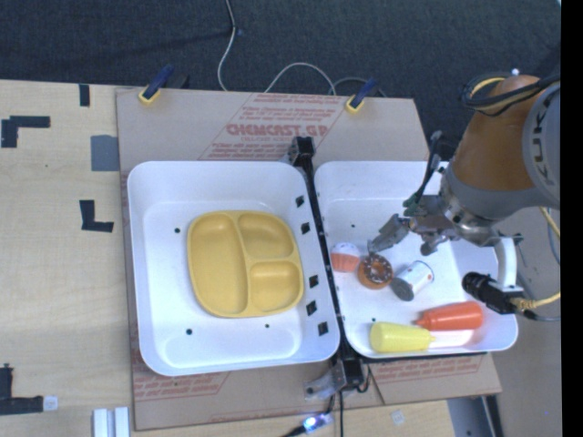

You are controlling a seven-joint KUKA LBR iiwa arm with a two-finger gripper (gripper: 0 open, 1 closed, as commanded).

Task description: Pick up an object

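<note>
In the camera view, the gripper (398,235) hangs over the right bin (364,185), and its jaws look spread apart, with nothing between them. Just below it lies a small round brown object (374,270), perhaps a toy donut, between an orange-and-white piece (345,259) and a small white cylinder (414,278). It looks light and stiff, maybe a little slippery, so I would take it across its outer edge. The left bin (146,189) holds a yellow divided plate (244,262).
</note>
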